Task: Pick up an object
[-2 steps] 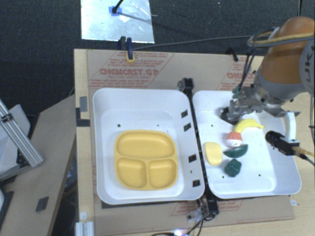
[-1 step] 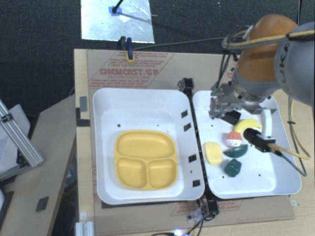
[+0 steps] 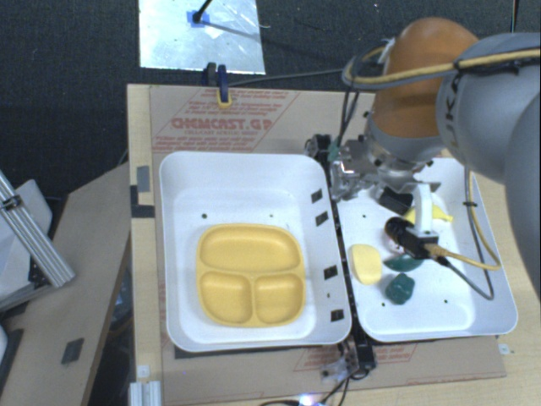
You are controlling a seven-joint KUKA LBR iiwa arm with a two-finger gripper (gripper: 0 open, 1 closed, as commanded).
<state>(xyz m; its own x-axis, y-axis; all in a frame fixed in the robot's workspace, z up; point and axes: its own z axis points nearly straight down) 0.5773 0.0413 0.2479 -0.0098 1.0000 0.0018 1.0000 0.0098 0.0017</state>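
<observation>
Hovering at the approach step, the arm hangs at twelve o'clock over the right bin, its gripper masked so I cannot tell its grasp, and next must descend onto the pale yellow object at nine o'clock or the small teal lump beside it.
</observation>
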